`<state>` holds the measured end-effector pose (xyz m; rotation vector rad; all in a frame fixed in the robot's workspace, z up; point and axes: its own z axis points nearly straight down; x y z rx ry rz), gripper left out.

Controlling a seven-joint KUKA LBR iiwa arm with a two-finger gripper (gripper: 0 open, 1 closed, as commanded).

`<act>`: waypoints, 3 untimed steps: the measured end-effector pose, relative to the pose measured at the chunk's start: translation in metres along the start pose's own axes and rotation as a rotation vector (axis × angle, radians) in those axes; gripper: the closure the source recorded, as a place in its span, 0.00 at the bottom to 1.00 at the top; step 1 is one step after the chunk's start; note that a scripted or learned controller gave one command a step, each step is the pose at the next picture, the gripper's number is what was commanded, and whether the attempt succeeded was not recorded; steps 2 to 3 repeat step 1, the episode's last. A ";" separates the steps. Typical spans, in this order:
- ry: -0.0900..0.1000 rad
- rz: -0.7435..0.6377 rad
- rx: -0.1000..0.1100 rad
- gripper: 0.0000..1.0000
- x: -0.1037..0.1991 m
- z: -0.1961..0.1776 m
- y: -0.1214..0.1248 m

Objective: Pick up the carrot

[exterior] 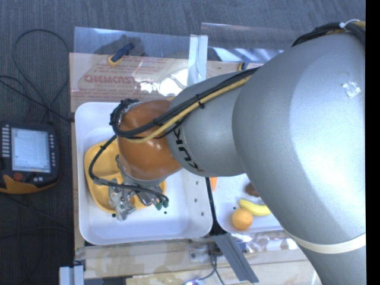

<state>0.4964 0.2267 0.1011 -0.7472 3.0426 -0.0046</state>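
Since the arm reaches in from the right and hangs its gripper (123,206) low over a yellow object (95,166) in the left bin (178,221), I cannot tell whether it is open or closed, and what may be the carrot (212,183) lies apart at the right bin's (224,219) left edge.

Gripper (123,209) over left bin (178,227)
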 end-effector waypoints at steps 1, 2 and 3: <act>-0.006 0.044 -0.002 1.00 -0.001 -0.123 -0.035; -0.006 0.044 -0.002 1.00 -0.001 -0.123 -0.035; -0.006 0.044 -0.002 1.00 -0.001 -0.123 -0.035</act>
